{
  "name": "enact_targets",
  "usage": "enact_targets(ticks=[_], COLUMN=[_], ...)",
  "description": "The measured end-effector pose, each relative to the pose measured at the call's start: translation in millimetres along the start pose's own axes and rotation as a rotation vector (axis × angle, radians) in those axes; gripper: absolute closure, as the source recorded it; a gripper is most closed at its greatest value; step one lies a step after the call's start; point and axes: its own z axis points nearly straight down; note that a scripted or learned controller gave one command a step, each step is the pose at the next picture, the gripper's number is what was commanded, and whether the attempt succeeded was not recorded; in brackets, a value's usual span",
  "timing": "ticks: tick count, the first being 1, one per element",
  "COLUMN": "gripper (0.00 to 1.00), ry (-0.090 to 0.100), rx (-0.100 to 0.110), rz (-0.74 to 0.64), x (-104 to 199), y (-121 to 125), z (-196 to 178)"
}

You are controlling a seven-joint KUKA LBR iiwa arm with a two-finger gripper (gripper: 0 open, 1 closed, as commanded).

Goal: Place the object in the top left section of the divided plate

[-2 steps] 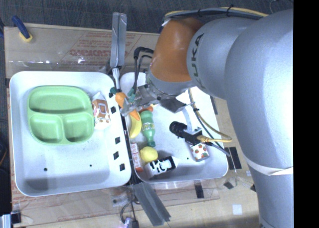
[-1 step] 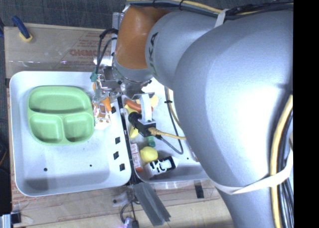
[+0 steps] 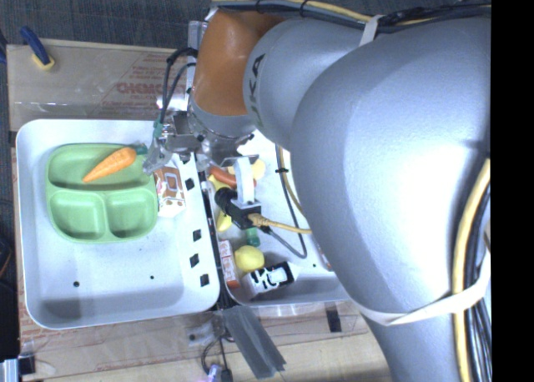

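The green divided plate (image 3: 104, 201) is seen in the left white bin (image 3: 100, 289), a carrot (image 3: 109, 164) lying in its upper section (bench beneath, dark floor beyond).

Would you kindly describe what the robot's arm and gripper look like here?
The arm is bulky, smooth and grey, with a rounded orange band above the wrist. Black and yellow cables run along it. The gripper is a small metallic assembly with dark wiring.
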Motion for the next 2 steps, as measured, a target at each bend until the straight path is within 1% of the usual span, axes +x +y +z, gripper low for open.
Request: enact_targets(ticks=[1,2], gripper=[1.0,1.0], ry=[0.0,-0.001], rx=[0.003,0.0], rz=[-0.008,0.075], x=[1,69], y=[0,-6], z=[-9,-34])
